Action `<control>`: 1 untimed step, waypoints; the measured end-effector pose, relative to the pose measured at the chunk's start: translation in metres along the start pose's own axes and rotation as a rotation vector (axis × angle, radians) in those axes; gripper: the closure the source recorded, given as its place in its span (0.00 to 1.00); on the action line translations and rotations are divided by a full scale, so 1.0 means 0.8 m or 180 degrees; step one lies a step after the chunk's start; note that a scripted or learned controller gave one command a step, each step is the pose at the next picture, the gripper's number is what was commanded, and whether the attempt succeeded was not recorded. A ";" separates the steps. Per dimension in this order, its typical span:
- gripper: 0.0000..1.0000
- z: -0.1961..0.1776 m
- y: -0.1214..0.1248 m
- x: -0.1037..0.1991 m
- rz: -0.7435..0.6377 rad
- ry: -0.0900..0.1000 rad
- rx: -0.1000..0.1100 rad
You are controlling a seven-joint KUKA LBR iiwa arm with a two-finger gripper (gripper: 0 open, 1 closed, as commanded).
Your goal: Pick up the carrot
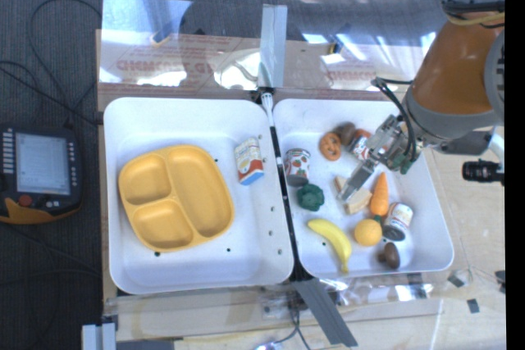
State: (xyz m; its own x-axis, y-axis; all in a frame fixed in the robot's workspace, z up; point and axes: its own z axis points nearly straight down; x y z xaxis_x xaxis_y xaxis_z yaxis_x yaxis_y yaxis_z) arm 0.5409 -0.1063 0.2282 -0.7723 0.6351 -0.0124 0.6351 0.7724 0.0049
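My jaws' state I can't tell; my gripper (354, 184) sits low in the right bin (435, 246). The carrot (379, 194) lies just right of it, above an orange (368, 232).

The arm (459, 78) reaches in from the right, its orange band uppermost and the wrist angled down and leftward. The gripper (354, 186) points low, its fingertips seemingly slightly parted, nothing visibly between them.
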 end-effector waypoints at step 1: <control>0.00 0.085 -0.041 -0.058 -0.0414 0.0047 0.0024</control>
State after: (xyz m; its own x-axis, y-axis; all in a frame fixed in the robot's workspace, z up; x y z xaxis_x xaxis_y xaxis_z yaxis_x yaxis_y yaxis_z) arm 0.5567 -0.1615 0.1605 -0.8483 0.5296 0.0023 0.5296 0.8483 -0.0031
